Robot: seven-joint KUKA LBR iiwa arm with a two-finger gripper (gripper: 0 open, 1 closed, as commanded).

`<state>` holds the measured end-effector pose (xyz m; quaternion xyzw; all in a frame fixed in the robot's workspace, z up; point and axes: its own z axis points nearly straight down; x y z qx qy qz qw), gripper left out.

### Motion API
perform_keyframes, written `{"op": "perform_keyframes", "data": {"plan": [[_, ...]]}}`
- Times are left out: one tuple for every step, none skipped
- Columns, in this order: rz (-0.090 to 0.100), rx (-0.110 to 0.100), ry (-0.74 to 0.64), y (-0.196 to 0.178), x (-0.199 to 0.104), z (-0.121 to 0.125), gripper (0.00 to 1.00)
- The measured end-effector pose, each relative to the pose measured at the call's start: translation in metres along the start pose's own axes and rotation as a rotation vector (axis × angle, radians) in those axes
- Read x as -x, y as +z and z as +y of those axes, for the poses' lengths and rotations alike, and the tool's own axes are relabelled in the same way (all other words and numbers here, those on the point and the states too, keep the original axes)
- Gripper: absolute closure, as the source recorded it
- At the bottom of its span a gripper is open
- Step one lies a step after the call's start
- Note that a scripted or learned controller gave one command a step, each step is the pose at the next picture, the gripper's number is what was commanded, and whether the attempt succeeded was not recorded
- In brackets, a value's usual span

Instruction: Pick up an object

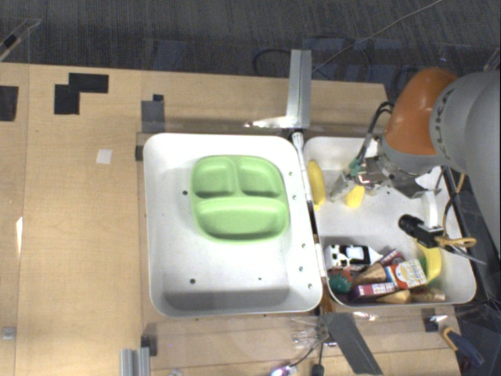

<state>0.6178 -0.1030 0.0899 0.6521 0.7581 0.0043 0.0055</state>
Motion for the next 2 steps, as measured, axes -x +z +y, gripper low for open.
{"op": "perform_keyframes", "data": {"plan": [[0.003, 0.006, -0.001, -0.013, -0.002, 0.003, 1.00], [0.001, -0.007, 0.084, -0.097, -0.040, 0.045, 1.00]]}}
